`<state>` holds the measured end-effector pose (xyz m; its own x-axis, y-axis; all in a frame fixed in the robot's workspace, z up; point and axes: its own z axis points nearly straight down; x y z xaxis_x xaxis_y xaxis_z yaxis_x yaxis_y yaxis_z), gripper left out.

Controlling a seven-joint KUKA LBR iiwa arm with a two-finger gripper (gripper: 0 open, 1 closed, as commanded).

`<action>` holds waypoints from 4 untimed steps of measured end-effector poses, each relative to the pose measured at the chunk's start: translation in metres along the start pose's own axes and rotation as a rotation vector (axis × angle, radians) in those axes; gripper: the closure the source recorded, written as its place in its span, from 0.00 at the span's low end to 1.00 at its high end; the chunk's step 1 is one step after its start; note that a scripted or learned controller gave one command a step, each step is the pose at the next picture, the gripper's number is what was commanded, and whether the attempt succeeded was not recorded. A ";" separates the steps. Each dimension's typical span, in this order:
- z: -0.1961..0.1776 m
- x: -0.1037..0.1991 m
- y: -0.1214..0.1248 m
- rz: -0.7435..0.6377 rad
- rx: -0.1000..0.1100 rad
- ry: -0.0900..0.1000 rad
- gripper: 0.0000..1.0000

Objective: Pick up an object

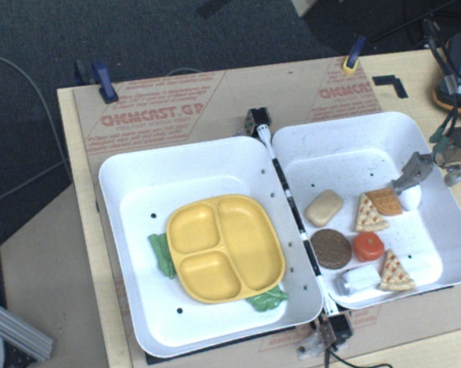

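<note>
Beside the right bin's [446,263] far rim, the gripper [412,172] hovered; jaws' state unclear.
Orange cracker [385,202] lay just beside it, bare white floor beyond.

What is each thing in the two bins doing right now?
yellow tray: flat in left bin, on top of green pieces
green pieces: poking out from under the tray
bread roll: lying loose in right bin
brown patty: lying flat
tomato: beside the patty
gripper: over right bin, holding nothing visible
</note>
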<state>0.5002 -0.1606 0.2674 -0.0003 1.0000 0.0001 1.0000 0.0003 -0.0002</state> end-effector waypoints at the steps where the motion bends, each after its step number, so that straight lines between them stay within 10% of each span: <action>1: 0.087 0.012 0.048 0.000 0.001 0.001 0.00; 2: 0.177 0.045 0.005 0.001 0.000 0.001 0.00; 3: 0.180 0.052 -0.018 0.003 -0.009 -0.004 0.00; 4: 0.170 0.051 -0.017 0.004 -0.014 -0.006 1.00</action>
<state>0.4831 -0.1098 0.0977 0.0036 1.0000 -0.0060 0.9999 -0.0036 0.0135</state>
